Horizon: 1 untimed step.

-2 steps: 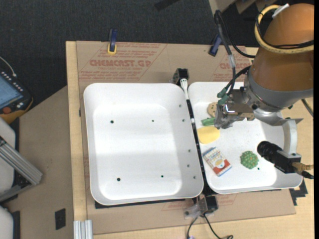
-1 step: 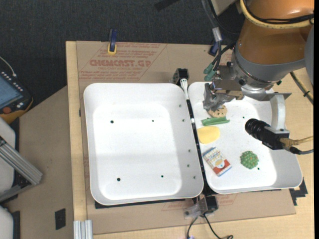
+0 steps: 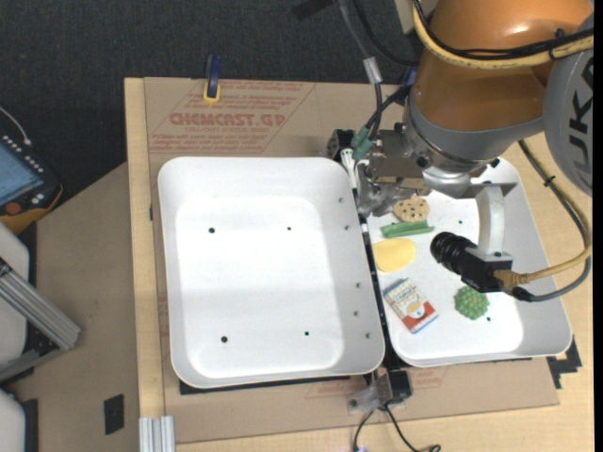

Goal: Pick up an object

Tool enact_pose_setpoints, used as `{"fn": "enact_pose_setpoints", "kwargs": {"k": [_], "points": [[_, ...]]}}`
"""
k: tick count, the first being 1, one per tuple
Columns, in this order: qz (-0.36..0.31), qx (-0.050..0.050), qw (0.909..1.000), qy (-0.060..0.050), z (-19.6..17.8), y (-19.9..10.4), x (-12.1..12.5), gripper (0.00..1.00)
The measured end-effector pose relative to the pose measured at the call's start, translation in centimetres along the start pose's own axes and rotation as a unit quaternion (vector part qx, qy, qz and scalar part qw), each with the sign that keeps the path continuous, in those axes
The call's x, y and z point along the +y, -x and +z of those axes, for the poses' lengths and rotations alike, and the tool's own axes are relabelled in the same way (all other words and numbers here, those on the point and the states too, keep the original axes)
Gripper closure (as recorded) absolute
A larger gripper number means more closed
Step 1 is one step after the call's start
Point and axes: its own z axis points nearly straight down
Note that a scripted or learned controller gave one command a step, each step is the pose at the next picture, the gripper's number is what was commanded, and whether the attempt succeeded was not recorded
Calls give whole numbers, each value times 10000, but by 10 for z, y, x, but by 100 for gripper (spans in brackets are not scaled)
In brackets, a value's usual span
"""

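My gripper [image 3: 375, 196] hangs low over the far left corner of the right bin [image 3: 537, 323], close to the wall shared with the left bin. Just right of it lies a round tan cookie [image 3: 411, 208]. A green pea pod [image 3: 407, 226] sits in front of the cookie, and below that is a yellow flat piece [image 3: 394, 252]. Nearer the front lie a small red, white and blue box [image 3: 411, 306] and a green bumpy ball [image 3: 471, 302]. The wrist hides the bin's far part.
The left white bin [image 3: 188, 252] stands beside the right one on a cardboard sheet [image 3: 236, 111]. A blue and yellow clamp [image 3: 213, 81] grips the cardboard's far edge. The big grey and orange arm [image 3: 490, 55] fills the upper right.
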Motion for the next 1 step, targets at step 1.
{"fn": "enact_pose_setpoints", "kwargs": {"k": [1], "points": [[51, -10, 10000, 36, -55, 69, -25, 100]]}}
